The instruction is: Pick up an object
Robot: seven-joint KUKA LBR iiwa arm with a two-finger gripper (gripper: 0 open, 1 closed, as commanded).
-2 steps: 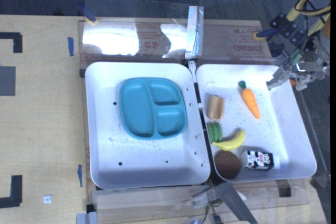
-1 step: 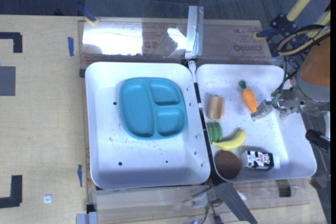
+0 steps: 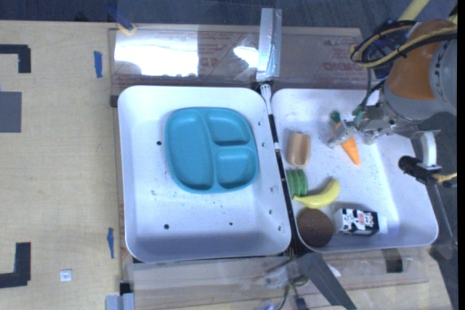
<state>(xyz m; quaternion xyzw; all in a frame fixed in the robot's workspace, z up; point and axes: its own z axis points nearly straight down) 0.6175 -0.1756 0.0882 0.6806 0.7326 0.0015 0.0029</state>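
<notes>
At the near edge of the right bin (image 3: 407,225) a brown coconut (image 3: 315,226) sits in the near-left corner, with a small black-and-white carton (image 3: 358,221) just to its right. Just beyond them lies a banana (image 3: 321,193), its left end touching a green ribbed piece (image 3: 296,178) that rests against the bin's left wall. Farther along that wall stands a tan cylinder (image 3: 298,148), close to the green piece.

Right of the cylinder, toward the middle of the bin, an orange carrot (image 3: 351,149) lies tilted. The gripper (image 3: 343,129) hangs just above and left of its far end, reaching in from the right below the arm's orange band (image 3: 410,76). Whether the fingers are spread or pressed together cannot be told, and the carrot does not sit visibly between them. A small green bit (image 3: 336,116) shows by the gripper's far side.

The left bin (image 3: 138,178) holds a blue divided plate (image 3: 212,149) near its centre, well apart from everything in the right bin. The wooden tabletop (image 3: 54,156) stretches to the left.
</notes>
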